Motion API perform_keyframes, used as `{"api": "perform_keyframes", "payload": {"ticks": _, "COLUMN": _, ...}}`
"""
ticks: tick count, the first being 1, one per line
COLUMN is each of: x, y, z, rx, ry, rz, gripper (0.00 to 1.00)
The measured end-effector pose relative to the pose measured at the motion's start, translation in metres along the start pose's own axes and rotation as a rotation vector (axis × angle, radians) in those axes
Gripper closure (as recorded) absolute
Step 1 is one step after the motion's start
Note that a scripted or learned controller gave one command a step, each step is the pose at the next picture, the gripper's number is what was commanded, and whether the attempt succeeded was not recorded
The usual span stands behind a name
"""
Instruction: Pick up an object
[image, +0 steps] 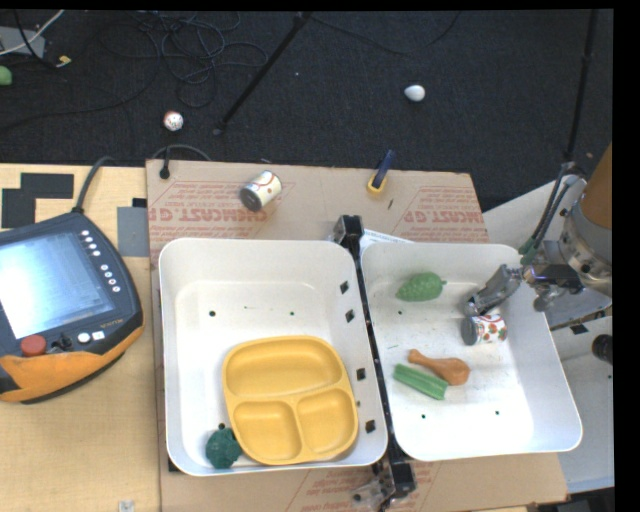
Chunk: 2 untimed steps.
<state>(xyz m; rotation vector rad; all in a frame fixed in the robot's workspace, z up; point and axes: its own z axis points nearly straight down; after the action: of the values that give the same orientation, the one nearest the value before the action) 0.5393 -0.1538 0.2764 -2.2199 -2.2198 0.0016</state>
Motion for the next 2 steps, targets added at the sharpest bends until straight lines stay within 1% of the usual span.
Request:
{"api": "perform_keyframes", "payload": {"ticks": 1, "x": -0.036, "y": -0.009, "z": 0.196, "rx": 0.001, "ry": -0.002, "rz": 0.002, "gripper": 0.00}}
{"api": "perform_keyframes", "payload": {"ticks": 2, "x": 0.020, "y": -0.025, "z": 0.189, "rx": 0.002, "ry": 0.003, "rz": -0.003, "gripper": 0.00}}
